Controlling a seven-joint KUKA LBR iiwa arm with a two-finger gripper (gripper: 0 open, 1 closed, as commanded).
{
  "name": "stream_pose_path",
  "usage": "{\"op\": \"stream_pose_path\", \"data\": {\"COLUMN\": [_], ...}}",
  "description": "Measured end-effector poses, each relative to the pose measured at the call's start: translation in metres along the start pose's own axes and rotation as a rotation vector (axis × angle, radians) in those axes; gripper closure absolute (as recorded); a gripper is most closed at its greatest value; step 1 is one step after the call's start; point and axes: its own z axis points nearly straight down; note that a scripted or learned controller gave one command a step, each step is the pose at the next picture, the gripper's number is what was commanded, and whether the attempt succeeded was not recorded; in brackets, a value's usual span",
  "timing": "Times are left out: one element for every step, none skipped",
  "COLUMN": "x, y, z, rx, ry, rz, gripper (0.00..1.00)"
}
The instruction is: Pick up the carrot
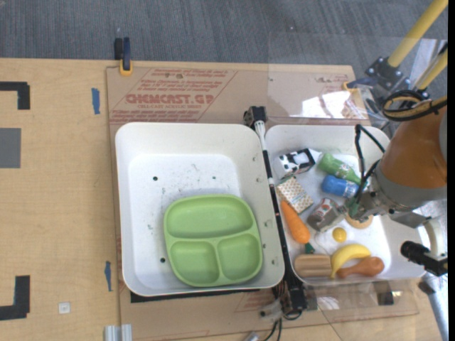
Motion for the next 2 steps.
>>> {"op": "stream_pose_path", "data": {"x": [-0.007,0.101], "y": [-0.011,0.012], "z": [0.036,-0.060], "rx": [-0.010,-0.014], "ry": [0.008,0.006], "rz": [0.102,0.231], "gripper": [0.00,0.00]}}
